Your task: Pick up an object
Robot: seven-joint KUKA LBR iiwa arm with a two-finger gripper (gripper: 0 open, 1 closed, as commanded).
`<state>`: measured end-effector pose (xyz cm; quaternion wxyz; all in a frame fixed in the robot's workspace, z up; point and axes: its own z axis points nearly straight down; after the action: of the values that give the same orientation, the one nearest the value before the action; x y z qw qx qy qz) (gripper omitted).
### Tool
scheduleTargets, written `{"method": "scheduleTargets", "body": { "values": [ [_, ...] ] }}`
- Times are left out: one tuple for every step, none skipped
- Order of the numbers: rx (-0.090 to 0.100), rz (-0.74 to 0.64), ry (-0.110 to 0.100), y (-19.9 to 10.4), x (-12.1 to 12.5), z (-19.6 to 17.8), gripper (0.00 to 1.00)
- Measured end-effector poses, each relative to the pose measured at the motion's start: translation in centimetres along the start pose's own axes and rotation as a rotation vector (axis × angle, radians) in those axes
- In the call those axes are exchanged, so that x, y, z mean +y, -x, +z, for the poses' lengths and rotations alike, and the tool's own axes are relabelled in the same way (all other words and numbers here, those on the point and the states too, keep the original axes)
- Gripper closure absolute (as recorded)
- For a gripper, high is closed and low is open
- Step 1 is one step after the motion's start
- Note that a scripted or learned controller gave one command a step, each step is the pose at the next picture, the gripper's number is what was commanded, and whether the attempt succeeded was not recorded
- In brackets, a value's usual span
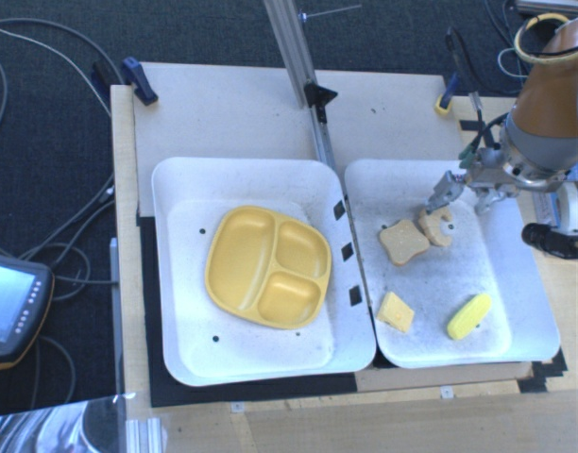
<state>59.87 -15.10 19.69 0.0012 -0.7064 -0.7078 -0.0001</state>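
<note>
Camera view, bins: two shallow white plastic bins sit side by side on the bench, the left bin (176,253) and the right bin (516,328).
Camera view, left bin contents: a yellow plastic tray with three compartments (267,266) lies flat near the middle, well apart from the arm.
Camera view, right bin contents: a tan bread-slice-shaped piece (403,241) touches a smaller tan chunk with dark spots (438,226); a pale yellow wedge-shaped block (397,311) and a yellow corn-like oblong piece (468,316) lie nearer the front wall, apart from each other.
Arm: the grey arm with orange band (549,92) reaches in from the right, its upper part cut off by the frame edge.
Gripper: the two-finger gripper (464,189) hangs above the right bin's rear area, just beside the spotted chunk; nothing shows between its fingers.
Placement judgement: this position suits a descent onto the spotted chunk or the bread-shaped piece.
Finger spread: cannot tell; the fingertips are small and blurred against the bin.
Height: gripper clearance above the bin floor is hard to judge.
</note>
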Motion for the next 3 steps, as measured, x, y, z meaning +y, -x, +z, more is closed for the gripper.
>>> {"method": "scheduleTargets", "body": {
  "values": [
    [0.000, 0.000, 0.000, 0.0, 0.0, 0.0, 0.00],
    [0.000, 0.002, -0.007, 0.0, -0.4, 6.3, 0.00],
    [-0.001, 0.003, 0.001, 0.0, -0.4, 10.5, 0.00]
  ]
}}
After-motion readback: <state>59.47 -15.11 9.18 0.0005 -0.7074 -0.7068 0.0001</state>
